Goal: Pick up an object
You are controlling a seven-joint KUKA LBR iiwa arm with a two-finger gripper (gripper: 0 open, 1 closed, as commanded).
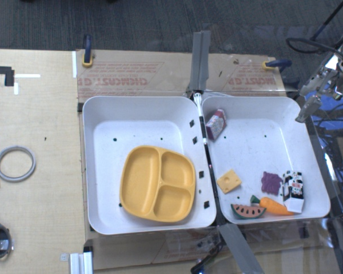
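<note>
Yellow divided plate [158,183] in left bin [97,153] — toy foods in right bin [274,119]

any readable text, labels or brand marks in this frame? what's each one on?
Red print on the cardboard behind the left bin: upside down and blurred, not readable.
Red print on the cardboard behind the right bin: same, not readable.
Purple packet in the right bin: label too small to read.
Black-and-white carton in the right bin: markings too small to read.
No other text seen.
</note>
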